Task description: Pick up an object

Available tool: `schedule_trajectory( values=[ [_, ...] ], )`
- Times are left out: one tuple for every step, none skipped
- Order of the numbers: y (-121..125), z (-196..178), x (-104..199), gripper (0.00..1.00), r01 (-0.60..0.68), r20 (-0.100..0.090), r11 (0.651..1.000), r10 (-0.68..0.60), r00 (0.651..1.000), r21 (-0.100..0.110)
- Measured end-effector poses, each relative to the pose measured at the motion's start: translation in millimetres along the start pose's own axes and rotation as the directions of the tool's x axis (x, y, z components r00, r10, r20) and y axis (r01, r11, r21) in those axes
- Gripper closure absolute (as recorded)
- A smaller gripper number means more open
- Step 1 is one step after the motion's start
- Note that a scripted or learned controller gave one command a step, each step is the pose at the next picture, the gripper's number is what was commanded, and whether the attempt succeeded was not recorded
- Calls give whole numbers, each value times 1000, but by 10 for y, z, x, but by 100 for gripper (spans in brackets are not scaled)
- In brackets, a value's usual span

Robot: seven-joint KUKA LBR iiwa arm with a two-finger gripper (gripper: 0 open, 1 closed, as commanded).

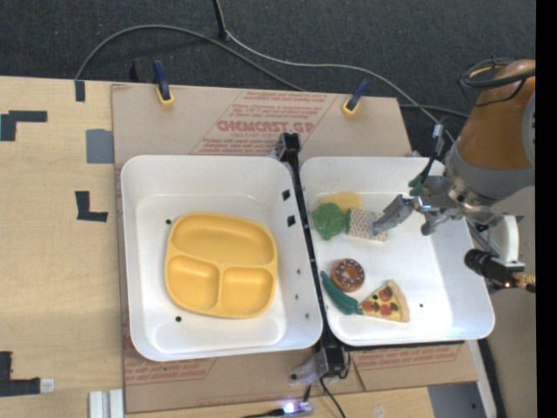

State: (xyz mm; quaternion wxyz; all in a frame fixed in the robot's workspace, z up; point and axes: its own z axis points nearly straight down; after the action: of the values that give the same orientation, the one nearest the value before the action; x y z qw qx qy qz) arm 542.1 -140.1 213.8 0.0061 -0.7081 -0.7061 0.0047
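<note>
The gripper (409,217) hangs open and empty over the right bin (452,277); it should centre above the sponge (366,224) before closing.

We see the arm (496,129) cut off by the frame at three o'clock, so its upper links stay out of our sight. We cannot tell how the gripper (409,216) holds its fingers; one grey finger blurs over the right bin (461,320). At the bin's ten o'clock, the green broccoli piece (330,220) covers part of the yellow item (342,201), whose kind we cannot make out. The speckled block (364,224) beside it is too small to name. The green pepper (338,294) lies partly under the donut (348,274).
</note>
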Motion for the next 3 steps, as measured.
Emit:
schedule_trajectory(
  values=[
    [27, -72, 4, 0, 4, 2, 1000, -4, 1000, -13],
    [114, 505, -21, 0, 3, 2, 1000, -3, 1000, -8],
    [85, 1148, 29, 0, 3, 1, 1000, -3, 1000, -7]
  ],
)
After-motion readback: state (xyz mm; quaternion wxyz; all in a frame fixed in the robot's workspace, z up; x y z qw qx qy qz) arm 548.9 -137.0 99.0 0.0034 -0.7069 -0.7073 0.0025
